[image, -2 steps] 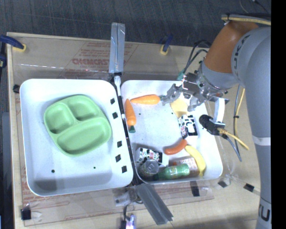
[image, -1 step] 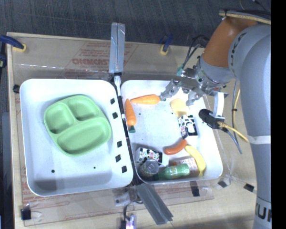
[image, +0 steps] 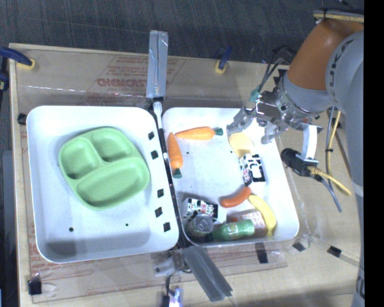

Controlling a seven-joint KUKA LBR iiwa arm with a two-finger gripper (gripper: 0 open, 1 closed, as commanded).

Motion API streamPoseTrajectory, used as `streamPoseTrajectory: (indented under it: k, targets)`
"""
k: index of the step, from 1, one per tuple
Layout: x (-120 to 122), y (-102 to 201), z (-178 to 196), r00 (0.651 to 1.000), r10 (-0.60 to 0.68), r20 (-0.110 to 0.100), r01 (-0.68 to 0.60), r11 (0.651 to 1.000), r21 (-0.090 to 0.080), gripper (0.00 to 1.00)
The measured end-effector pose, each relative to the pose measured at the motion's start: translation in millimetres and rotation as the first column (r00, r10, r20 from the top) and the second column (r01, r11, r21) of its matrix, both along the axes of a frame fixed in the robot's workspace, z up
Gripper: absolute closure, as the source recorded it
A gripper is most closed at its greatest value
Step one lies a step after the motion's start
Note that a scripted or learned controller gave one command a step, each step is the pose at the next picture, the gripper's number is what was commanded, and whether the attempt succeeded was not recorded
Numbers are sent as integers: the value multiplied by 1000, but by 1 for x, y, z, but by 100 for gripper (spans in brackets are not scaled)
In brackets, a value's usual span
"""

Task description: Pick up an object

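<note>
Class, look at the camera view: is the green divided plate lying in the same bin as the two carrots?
No, the green divided plate lies in the left bin, while both carrots lie in the right bin.

A dark grey ribbed carpet floor (image: 115,11) runs behind the pale wooden bench top (image: 83,69). A clear plastic sheet with reversed red lettering (image: 125,75) covers the bench. Blue clamps (image: 16,57) grip its far left corner, and another small blue clamp (image: 224,59) sits on its far edge. Lighting is even and soft.
</note>
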State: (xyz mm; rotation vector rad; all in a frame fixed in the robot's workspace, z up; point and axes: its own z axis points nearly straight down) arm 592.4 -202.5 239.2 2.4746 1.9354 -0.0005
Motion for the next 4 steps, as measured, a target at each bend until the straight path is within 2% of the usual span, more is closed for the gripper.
streamPoseTrajectory:
  k: [1, 2, 3, 4]
  targets:
    - [28, -2, -17, 1000, -26, -3, 26, 1000, 0, 0]
    - [39, 37, 21, 999, 48, -1, -48, 999, 1, 0]
    - [12, 2, -20, 1000, 7, -4, -7, 1000, 0, 0]
    - [28, 0, -13, 998, 61, 0, -61, 998, 0, 0]
